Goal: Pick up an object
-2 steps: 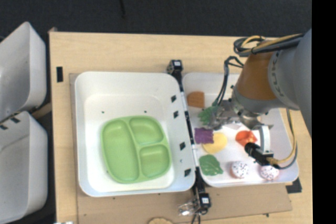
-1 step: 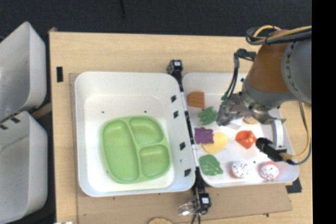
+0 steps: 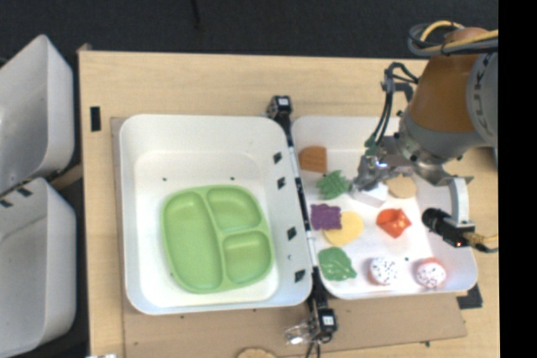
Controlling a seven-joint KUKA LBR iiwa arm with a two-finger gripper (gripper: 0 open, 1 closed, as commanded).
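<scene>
My gripper point(image 3: 370, 177) hangs low over the middle of the right bin point(image 3: 336, 132), under the orange-banded wrist. Around it lie several small toys. A brown block point(image 3: 313, 158) sits at the back left. Just left of the gripper is a dark green leafy piece point(image 3: 332, 184). A purple piece point(image 3: 325, 217) rests beside a yellow disc point(image 3: 346, 229). A red piece point(image 3: 393, 221) is toward the right, and a tan piece point(image 3: 403, 188) peeks out beside the wrist. Along the front edge are a green leaf point(image 3: 336, 264) and two speckled white balls point(image 3: 383, 270) point(image 3: 430, 273).
The left bin point(image 3: 143, 138) holds a light green divided tray point(image 3: 216, 237). Black clips run along the wall where the two bins meet. White equipment stands off the bench at the far left. A black cable connector point(image 3: 445, 226) hangs over the right bin's right side.
</scene>
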